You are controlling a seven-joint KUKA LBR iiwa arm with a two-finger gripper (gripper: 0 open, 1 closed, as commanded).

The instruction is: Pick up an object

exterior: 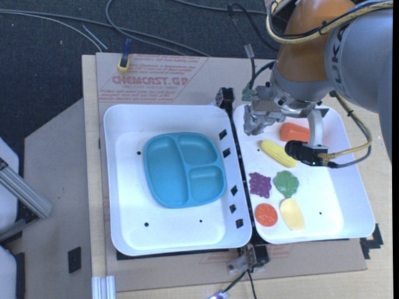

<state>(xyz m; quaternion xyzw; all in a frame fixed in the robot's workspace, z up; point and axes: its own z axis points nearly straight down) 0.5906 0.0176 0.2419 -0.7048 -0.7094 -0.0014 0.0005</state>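
The grey metal gripper (257, 122) hangs at the upper left of the right white bin (349, 220). I cannot tell its state. The yellow plastic corn cob (278, 152) lies just below it (closest toy). Best to go straight down, slowly.

One fixed camera above looks slantwise down on both bins (118, 167).
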